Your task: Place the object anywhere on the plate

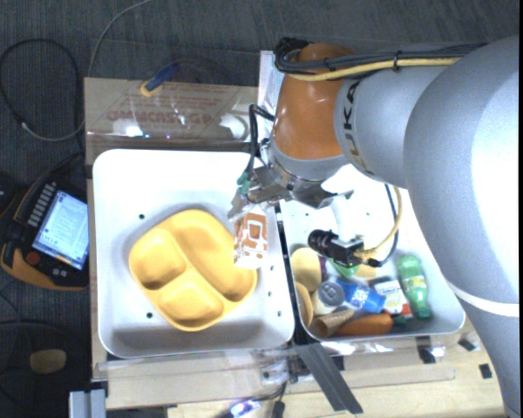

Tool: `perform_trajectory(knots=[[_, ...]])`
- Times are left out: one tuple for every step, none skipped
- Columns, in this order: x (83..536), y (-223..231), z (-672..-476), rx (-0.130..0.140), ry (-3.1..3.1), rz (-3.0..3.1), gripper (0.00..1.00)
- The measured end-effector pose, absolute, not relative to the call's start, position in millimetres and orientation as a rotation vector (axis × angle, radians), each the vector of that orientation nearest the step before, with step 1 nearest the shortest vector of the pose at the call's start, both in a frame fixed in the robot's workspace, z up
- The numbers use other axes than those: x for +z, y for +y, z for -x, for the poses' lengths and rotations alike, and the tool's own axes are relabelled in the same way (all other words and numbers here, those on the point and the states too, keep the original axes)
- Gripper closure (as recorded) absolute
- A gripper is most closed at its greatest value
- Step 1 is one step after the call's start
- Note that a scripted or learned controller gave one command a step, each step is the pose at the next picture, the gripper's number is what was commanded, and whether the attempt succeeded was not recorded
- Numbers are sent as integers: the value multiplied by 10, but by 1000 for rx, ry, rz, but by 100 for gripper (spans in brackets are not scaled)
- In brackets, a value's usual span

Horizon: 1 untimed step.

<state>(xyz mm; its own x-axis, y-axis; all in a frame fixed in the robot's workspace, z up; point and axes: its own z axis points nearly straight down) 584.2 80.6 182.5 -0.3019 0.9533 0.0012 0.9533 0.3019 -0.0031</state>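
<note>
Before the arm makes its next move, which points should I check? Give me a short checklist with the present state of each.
1. Packet hangs under the gripper: ok.
2. Firm grasp between the fingers: cannot tell, the wrist hides them.
3. Packet is over the yellow plate: ok, at its right edge.
4. Plate lies flat in the left bin: ok.
5. Packet rests on the plate already: cannot tell.
6. Green bottle and other items stay in the right bin: ok.

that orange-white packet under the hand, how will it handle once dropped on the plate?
The packet looks flat and thin, so probably light and somewhat floppy. Flat-sided, it should not roll. It hangs over the plate rim, so it may slide into a compartment.
</note>
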Motion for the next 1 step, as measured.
perform_trajectory(knots=[[1827, 804, -5843, 3, -2532, 1855, 0]])
